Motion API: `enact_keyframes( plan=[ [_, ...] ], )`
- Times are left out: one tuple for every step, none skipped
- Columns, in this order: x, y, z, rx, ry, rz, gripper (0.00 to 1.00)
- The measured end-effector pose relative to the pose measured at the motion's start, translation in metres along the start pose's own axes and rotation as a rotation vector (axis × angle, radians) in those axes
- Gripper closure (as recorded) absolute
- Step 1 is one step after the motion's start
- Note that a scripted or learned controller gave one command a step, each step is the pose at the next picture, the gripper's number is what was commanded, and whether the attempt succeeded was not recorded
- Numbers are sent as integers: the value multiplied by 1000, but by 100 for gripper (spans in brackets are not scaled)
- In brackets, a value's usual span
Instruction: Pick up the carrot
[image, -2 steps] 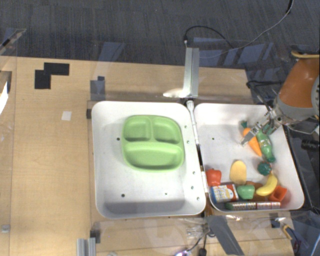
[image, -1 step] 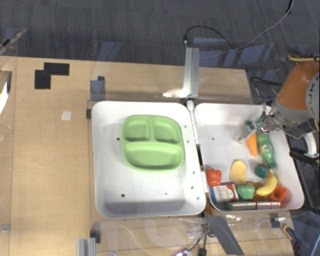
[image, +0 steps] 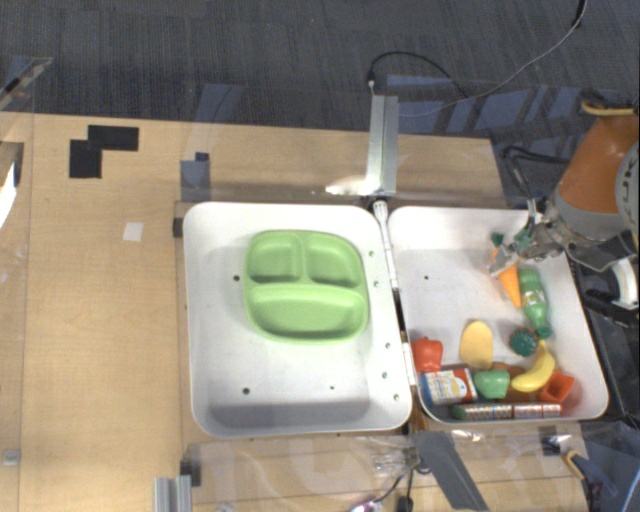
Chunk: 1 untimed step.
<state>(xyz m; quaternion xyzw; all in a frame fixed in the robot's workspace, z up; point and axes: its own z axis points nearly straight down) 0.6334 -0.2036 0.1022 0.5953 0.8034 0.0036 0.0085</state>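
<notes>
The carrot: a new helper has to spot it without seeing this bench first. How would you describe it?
Look in the right bin, at its far right side, just below the gripper. The carrot is the small orange wedge there, lying against a green bottle. It is the only orange piece up there; the other toys cluster at the near edge.

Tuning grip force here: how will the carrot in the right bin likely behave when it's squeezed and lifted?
The carrot looks like a small, smooth toy, so probably stiff and light. Its tapered, rounded shape may slip from the tool or roll. It lies touching a green bottle, which a nudge would probably shift too.
</notes>
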Motion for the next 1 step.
enact_keyframes(
  plan=[
    [55, 52, -103, 10, 5, 250, 100]
  ],
)
